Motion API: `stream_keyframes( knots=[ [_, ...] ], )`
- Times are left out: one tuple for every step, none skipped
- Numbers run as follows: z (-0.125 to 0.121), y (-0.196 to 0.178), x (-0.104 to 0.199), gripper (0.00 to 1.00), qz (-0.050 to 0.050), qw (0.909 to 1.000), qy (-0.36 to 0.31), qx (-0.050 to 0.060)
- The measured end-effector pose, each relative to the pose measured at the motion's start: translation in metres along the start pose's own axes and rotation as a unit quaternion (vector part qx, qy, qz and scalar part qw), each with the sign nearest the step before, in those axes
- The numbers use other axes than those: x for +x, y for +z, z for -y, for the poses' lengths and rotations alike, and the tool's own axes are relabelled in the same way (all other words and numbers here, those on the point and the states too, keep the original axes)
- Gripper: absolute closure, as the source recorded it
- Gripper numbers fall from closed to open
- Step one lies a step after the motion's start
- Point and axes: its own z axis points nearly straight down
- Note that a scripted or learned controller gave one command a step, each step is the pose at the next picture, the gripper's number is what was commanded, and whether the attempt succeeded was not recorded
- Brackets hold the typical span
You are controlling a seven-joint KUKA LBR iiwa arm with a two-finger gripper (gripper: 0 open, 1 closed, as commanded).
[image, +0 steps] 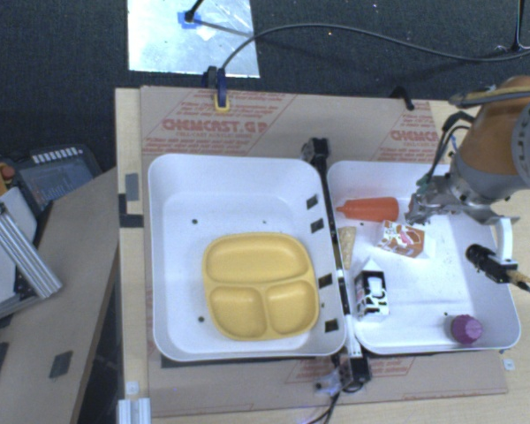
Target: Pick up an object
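Camera view: arm over the right bin, gripper low beside the small packet.

You've got the gripper (421, 208) at the back of the right bin (495, 325), just above the red-and-white packet (402, 238) and right next to the orange carrot-shaped toy (368, 208); whether it's wide or narrow, can't tell from this angle, and nothing visibly sits between the fingers. Black-and-white carton (372, 293) stands near the divider, purple round thing (465, 329) in the front right corner. A tan cone-shaped bit (346, 241) lies by the divider. Left bin (177, 201) carries a yellow divided plate (259, 284), well apart from the arm.
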Motion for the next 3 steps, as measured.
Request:
stream_keyframes(
  knots=[
    [-0.004, -0.064, -0.005, 1.0, 0.0, 0.9999, 0.0, 0.01],
    [-0.014, -0.125, -0.001, 1.0, 0.0, 1.0, -0.001, 0.009],
    [-0.017, -0.169, -0.001, 1.0, 0.0, 0.9999, -0.001, 0.01]
  ],
)
